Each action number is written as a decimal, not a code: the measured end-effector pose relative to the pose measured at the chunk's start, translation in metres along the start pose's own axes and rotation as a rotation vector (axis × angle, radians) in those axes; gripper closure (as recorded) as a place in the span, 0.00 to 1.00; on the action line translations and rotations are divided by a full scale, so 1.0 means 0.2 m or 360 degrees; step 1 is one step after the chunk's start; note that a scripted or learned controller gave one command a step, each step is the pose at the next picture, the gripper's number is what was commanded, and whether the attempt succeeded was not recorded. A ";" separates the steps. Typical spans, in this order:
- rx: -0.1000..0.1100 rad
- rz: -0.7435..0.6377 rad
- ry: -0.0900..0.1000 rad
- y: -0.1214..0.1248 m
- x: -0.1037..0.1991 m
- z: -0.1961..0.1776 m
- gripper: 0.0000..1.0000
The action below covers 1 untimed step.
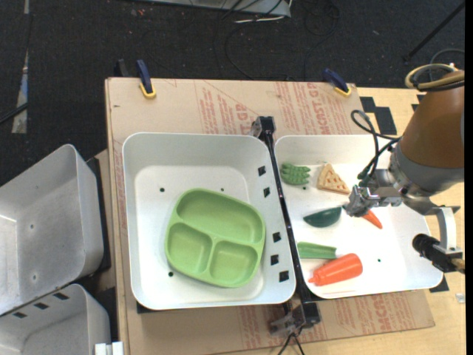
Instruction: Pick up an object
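Left bin (pixel 140 161) carries a green divided plate (pixel 215 237). In the right bin (pixel 414 272): a green leafy piece (pixel 295 174), a dark green leaf (pixel 323 216), a green pod (pixel 315 250), an orange carrot (pixel 338 269), a cheese wedge (pixel 333 178). The gripper (pixel 361 202) hovers low over a small orange piece (pixel 372 219); whether its claw is spread, I cannot tell.

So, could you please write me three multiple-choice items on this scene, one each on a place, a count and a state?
1. Where does the green divided plate lie?
A. left bin
B. right bin
C. on the cardboard

2. How many compartments has the plate?
A. two
B. three
C. five

3. How does the orange carrot lie?
A. standing upright
B. on its side on the bin floor
C. resting on the plate

Answers: 1 A, it sits inside the left bin. 2 B, one long and two small hollows show. 3 B, it lies flat in the right bin, near the front rim.
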<state>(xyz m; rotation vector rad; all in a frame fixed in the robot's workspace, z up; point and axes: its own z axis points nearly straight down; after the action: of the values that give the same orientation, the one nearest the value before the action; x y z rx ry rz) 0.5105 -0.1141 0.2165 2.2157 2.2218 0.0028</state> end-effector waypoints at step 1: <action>-0.0001 -0.0001 0.0000 0.01 0.00 -0.12 1.00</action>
<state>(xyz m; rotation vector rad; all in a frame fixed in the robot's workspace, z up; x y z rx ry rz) 0.5118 -0.1141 0.2407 2.2148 2.2222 0.0031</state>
